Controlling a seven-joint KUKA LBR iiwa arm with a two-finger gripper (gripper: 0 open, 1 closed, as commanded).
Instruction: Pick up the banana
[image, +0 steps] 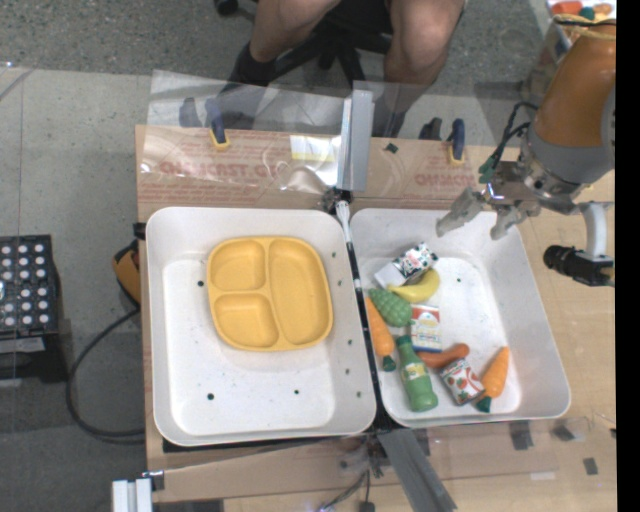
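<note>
- My hand (483, 213) hangs at the upper right of the frame, over the far rim of the right bin (530, 300), with its two fingers spread wide apart and nothing between them.
- My grey arm, with its orange band (578, 75), comes in from the frame's right edge above the hand.
- The banana (420, 289) lies in the right bin, below and to the left of my hand and well apart from it, near the middle of the bin's upper half.
- A small black-and-white toy cow (413, 260) sits just above the banana, touching it or nearly so.
- A green corn-like toy (390, 306) lies just left of the banana, and a small white carton (427, 326) lies just below it.
- Lower in the same bin are a green bottle (414, 376), a red-and-white can (461, 382) and an orange carrot (495, 371); another carrot (379, 332) lies along the bin's left wall.
- The left bin (180, 340) holds a yellow divided plate (270, 292) with three compartments, lying flat in its upper middle.
- Both bins sit side by side on the bench (250, 165).
</note>
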